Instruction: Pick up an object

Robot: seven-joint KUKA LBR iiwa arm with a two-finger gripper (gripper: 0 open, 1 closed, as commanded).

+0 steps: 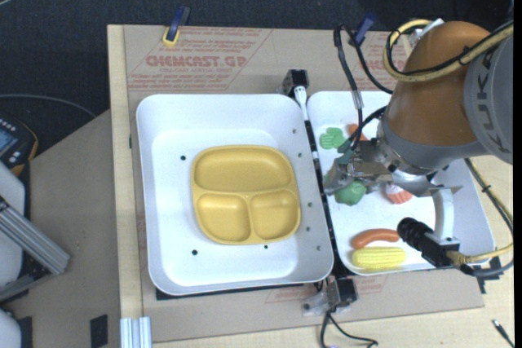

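A: The gripper [347,175] is low in the right bin [481,232], near that bin's 9 o'clock wall, right over a green toy vegetable [352,193]. That looks like the object it means to pick.

B: Does it have it?

A: I cannot tell. The metal parts touch or overlap the green piece, but whether the jaws are open or closed around it is not readable from this slant.

B: So how to do the grasp well?

A: I'd centre the tool on the green body, keep off the divider between the bins, close firmly, then lift straight up. The piece looks rounded and smooth, so an off-centre pinch could squirt it sideways.

B: Other candidates?

A: A second green piece [331,138] at 11 o'clock of the gripper, an orange sausage [374,237] and a corn cob [380,258] towards 5 o'clock, lying just beside each other. The left bin [155,175] holds a yellow divided plate [245,193].

B: What's hidden?

A: The arm's orange band [436,85] covers the right bin's upper middle. A red-and-white item [397,195] peeks from under the wrist; its kind is unclear.
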